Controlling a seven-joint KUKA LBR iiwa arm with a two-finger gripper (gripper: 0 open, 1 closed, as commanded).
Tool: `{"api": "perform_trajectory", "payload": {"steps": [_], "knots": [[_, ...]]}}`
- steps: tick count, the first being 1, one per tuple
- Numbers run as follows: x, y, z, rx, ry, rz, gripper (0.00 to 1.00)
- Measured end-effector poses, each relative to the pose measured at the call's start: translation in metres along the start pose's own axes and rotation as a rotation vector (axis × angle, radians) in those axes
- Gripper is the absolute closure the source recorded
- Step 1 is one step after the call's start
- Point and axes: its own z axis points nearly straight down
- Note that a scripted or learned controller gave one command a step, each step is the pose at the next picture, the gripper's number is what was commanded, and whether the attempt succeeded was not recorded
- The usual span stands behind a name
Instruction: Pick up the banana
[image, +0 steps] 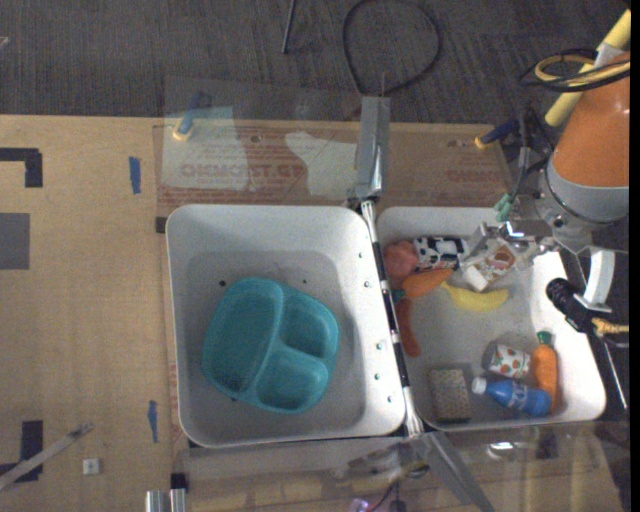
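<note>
The banana (478, 298) is yellow and lies flat in the right bin (585, 400), near its back middle. A white and red carton (489, 266) rests right above it, touching its upper edge, and an orange carrot (428, 282) lies at its left end. My gripper (505, 238) hangs over the bin's back right part, just above the carton and slightly behind the banana. The arm with its orange band (595, 140) comes in from the upper right.
The right bin also holds a cow-patterned item (440, 248), a pink-red fruit (400, 258), a red chili (407, 330), a small can (508, 358), an orange bottle (545, 365), a blue bottle (512, 396) and a brown block (452, 392). A teal divided plate (270, 345) lies in the left bin (190, 250).
</note>
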Motion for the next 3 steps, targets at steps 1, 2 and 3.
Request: {"api": "perform_trajectory", "payload": {"steps": [1,2,3], "knots": [[-0.019,-0.013,0.103,-0.001,0.0,-0.021,0.0],[-0.027,-0.009,0.147,-0.009,0.001,-0.032,0.0],[-0.043,0.044,0.147,-0.008,-0.003,-0.107,0.0]]}}
